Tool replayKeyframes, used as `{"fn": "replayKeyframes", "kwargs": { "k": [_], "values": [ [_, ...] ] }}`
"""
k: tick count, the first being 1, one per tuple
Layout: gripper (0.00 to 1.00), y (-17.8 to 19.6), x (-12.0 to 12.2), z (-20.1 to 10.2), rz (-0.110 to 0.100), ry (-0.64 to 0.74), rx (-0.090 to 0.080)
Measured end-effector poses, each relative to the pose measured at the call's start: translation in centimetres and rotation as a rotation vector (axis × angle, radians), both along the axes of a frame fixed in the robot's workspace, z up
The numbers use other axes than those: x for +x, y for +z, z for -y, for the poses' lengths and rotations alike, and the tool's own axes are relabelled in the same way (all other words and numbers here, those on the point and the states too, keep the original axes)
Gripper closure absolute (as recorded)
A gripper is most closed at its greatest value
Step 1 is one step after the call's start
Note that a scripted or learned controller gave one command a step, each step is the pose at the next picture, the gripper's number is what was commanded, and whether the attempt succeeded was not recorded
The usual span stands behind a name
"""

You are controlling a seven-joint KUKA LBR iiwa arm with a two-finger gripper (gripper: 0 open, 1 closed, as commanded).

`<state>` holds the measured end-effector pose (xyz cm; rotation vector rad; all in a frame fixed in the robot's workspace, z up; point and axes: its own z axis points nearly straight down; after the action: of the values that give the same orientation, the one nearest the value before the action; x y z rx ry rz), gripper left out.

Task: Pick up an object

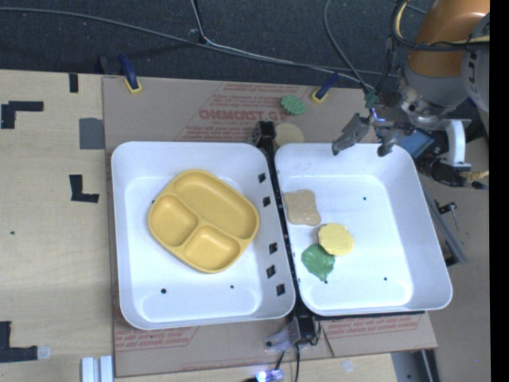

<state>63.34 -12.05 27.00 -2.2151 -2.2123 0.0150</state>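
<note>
In the right bin [398, 213] lie three small pieces near its left side: a tan flat square piece [302, 208], a yellow round piece [336, 239] and a green leaf-like piece [317, 262] that touches the yellow one. My gripper [364, 140] hangs above the far rim of the right bin, with its two dark fingers spread apart and nothing between them. It is well above and to the right of the three pieces. The grey arm with its orange band [453, 10] comes in from the top right.
The left bin [135, 277] holds a yellow divided tray [203, 220]. A green round piece [293, 103] lies on the cardboard behind the bins. Cables run across the dark back area. Black clips [265, 134] sit along the seam between the bins.
</note>
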Motion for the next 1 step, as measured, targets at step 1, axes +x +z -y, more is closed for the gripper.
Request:
{"fn": "replayKeyframes", "kwargs": {
  "k": [1],
  "values": [
    [0.00, 0.84, 0.18, -0.03, 0.013, 0.003, -0.002]
  ]
}}
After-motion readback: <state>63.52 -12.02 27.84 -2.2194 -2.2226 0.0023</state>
